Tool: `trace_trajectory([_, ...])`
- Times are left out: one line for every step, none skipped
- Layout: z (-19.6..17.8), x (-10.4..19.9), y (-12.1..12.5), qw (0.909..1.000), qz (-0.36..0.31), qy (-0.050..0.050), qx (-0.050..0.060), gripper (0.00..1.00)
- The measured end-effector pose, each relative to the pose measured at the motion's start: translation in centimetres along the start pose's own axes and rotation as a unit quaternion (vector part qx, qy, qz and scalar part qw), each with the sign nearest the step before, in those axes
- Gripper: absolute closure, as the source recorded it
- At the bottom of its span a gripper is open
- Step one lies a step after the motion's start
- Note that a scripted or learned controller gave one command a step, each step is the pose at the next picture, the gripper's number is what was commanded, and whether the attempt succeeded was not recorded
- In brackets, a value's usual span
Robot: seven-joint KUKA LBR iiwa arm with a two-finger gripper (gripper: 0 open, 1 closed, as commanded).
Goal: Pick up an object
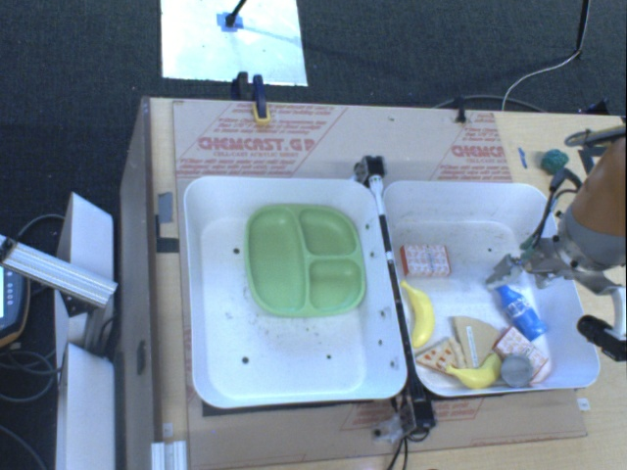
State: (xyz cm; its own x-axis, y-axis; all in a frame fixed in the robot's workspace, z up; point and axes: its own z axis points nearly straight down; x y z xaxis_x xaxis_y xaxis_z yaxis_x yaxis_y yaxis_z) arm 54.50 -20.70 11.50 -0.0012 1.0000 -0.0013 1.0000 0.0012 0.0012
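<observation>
The left bin (211,292) carries a green divided plate (304,260) lying flat near its middle. In the right bin (460,204), a small red-and-white box (425,259) sits near the centre, apart from the rest. Below it a yellow banana (419,311) lies just beside the divider, with a tan wedge (471,336), a cracker-like piece (438,355), a second small banana (475,373), a grey disc (515,369) and a patterned packet (522,346) crowded along the front wall. The gripper (516,267) hangs at the bin's right side; whether its fingers are spread or closed cannot be told. A blue-and-white bottle (520,308) lies tilted directly below the fingertips, its upper end touching or very near them.
</observation>
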Motion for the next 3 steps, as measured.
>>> trace_trajectory([-1.1, 0.0, 0.1, 1.0, -0.001, 0.0, -0.001, 1.0])
trace_trajectory([-1.1, 0.0, 0.1, 1.0, -0.001, 0.0, -0.001, 0.0])
trace_trajectory([2.2, 0.1, -0.4, 1.0, 0.0, 0.0, 0.0, 0.0])
